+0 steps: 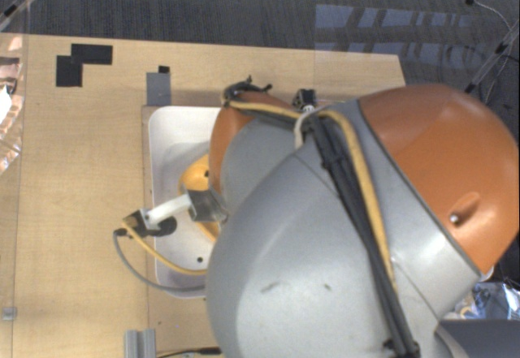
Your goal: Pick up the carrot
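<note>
The grey arm with its orange band hangs low over the bins and covers most of them. In the left bin, an orange-yellow rounded thing peeks out from under the arm's edge; it may be the carrot, though most of it is hidden. A second orange bit shows just below it. The gripper appears as a grey block directly over that spot, with a white and black fitting sticking out to the left.
A yellow-and-grey cable loops from the fitting over the left bin's wall and floor. Black markers and a grey bracket sit on the wooden bench behind and left of the bin.
</note>
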`<state>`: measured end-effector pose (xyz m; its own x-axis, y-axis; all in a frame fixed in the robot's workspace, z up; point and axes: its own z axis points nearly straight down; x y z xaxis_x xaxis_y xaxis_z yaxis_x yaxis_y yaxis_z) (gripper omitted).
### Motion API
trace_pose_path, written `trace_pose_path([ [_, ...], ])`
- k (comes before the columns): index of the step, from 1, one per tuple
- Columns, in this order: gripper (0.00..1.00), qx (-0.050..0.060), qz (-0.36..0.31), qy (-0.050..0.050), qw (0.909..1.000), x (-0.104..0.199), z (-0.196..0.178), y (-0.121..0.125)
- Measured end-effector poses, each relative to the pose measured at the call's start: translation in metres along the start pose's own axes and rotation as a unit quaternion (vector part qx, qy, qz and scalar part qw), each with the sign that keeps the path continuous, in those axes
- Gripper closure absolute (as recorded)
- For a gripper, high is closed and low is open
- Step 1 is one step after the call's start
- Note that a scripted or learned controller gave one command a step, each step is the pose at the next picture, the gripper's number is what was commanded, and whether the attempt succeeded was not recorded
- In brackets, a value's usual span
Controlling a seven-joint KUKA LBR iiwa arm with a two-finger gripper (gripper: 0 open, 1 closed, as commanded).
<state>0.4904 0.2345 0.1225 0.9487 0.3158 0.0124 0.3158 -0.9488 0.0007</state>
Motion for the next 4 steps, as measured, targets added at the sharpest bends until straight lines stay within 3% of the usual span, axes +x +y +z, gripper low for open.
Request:
trace_pose_path([
  [1, 1.00, 0.001, -0.179, 0.003, 0.9839, 0.032, 0.028, 0.008],
  [3, 1.00, 0.002, -0.186, 0.004, 0.9825, 0.034, 0.007, 0.006],
  [4, 1.00, -0.003, -0.303, 0.010, 0.9531, 0.006, 0.026, 0.001],
])
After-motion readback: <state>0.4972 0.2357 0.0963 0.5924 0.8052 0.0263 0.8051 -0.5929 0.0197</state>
